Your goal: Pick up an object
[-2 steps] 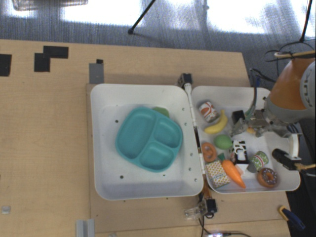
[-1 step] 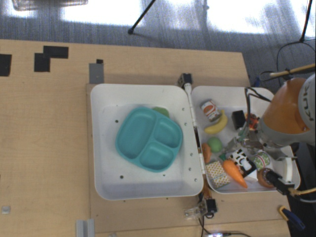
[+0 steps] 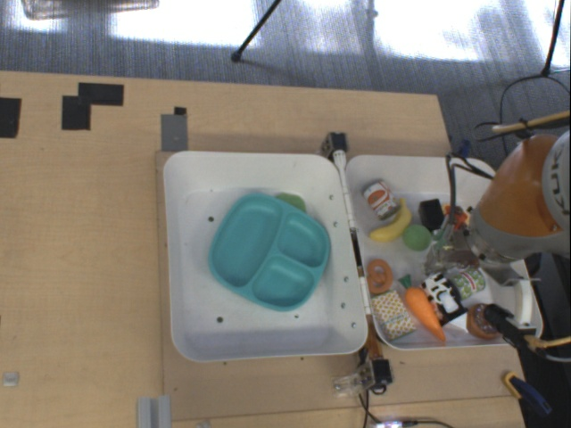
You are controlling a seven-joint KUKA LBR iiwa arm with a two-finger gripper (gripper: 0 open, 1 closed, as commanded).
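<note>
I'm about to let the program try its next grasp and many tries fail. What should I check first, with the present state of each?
1. End effector over the right bin: ok.
2. Object held between its fingers: cannot tell; the arm's body hides them.
3. Targets within the right bin: ok; carrot, banana, green ball and small can lie there.
4. Room around a target: not ok near the carrot, where items crowd together; the small can lies more apart.
5. Left bin as drop spot: holds a teal divided plate, with something green behind it.
</note>
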